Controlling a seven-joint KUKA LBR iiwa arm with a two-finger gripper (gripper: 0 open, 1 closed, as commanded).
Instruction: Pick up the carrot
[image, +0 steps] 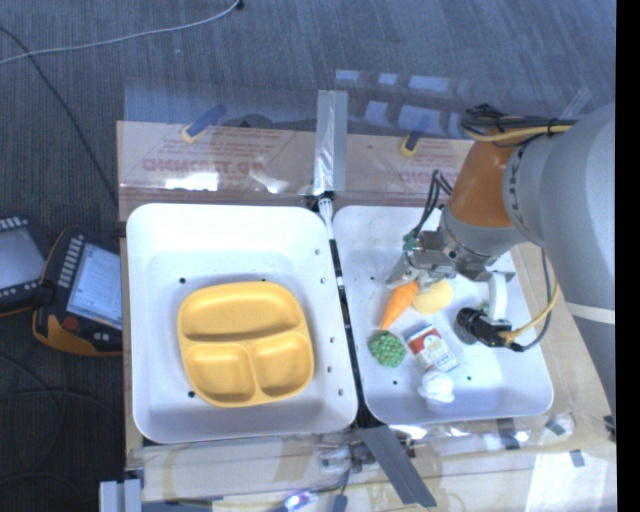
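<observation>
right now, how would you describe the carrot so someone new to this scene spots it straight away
Look in the right white bin, just below the gripper. The carrot is the small orange cone lying at a slant near the bin's left side, its thick end touching a pale yellow lump. It is the only orange item; a green ball lies just below it.

Illumination is bright and even, falling from overhead. The two shallow white plastic bins (240, 225) reflect strongly and verge on overexposure, with detail lost along the rims. Glare streaks cross the clear plastic sheeting (250, 160) at the upper centre of the frame. Shadows are soft and short, pooling under the yellow compartmented tray (245, 340). Overall sharpness is moderate; fine detail is slightly soft throughout.
</observation>
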